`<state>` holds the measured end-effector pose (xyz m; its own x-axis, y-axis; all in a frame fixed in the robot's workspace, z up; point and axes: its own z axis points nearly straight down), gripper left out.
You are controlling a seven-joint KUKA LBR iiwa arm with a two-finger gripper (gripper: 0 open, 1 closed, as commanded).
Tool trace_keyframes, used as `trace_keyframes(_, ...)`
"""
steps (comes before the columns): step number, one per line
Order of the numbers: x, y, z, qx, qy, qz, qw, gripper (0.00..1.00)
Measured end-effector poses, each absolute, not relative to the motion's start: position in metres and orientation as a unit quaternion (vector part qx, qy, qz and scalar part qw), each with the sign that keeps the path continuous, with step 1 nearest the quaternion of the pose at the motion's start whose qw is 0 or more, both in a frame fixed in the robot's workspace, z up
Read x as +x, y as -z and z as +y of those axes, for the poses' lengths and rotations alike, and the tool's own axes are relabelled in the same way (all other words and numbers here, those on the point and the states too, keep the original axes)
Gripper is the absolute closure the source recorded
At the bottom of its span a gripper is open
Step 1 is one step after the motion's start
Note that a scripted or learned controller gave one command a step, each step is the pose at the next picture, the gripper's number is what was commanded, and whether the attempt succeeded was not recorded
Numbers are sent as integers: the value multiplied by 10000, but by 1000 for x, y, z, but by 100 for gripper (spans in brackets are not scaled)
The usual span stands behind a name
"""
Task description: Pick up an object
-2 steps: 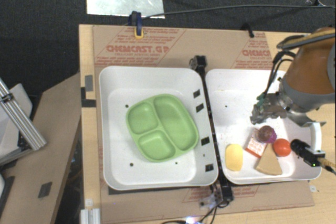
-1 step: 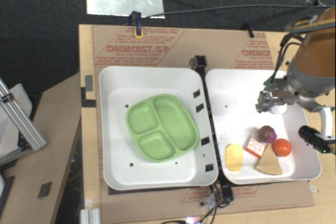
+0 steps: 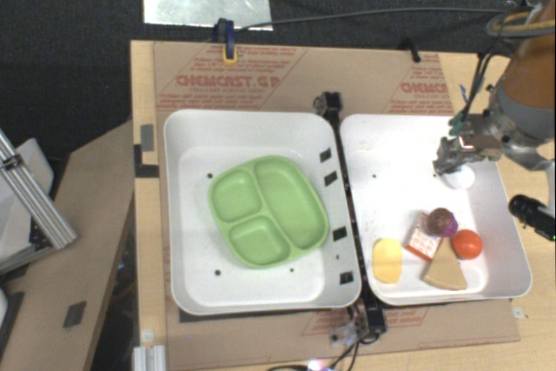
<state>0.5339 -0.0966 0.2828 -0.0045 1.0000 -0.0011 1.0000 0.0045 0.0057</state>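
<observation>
Bright, even overhead light, soft shadows, mild glare on white bins (image 3: 252,130).

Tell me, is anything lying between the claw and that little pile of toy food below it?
Camera view: a small white round object sits just under the claw; bare white bin floor runs from it to the purple ball.

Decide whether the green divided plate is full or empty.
Empty: all three compartments of the green plate show bare green, and the food pieces lie in the other bin.

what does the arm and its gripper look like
The arm is grey and rounded, with an orange band above the wrist. Thin dark cables run down beside it. The gripper is a small dark grey metal piece with a reddish spot.
</observation>
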Motion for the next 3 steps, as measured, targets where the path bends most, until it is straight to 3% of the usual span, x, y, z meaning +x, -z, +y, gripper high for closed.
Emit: trace_keyframes(3, 524, -271, 57, 7037, -14, 7105, -2, 100)
